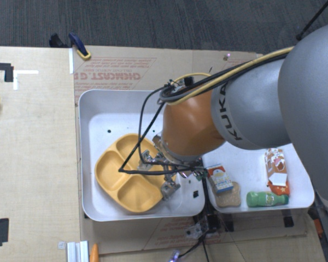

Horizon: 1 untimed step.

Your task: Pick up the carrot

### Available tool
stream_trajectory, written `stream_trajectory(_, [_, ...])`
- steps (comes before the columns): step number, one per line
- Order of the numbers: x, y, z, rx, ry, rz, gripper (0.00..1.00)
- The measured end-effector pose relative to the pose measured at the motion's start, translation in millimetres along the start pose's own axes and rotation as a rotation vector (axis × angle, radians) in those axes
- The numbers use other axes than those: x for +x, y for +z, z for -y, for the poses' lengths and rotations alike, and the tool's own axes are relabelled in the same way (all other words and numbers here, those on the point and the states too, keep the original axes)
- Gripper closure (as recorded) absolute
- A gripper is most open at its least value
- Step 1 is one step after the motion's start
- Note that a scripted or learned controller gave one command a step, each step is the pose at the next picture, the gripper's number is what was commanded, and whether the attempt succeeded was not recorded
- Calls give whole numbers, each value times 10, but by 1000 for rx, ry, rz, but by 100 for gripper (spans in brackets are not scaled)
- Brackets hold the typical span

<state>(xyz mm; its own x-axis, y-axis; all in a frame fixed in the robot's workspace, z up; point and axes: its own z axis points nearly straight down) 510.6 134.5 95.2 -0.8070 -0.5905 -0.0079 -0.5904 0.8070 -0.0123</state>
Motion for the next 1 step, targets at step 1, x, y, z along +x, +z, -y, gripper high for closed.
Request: stream_trajectory(1, [55,-68,79,6,12,-16,100])
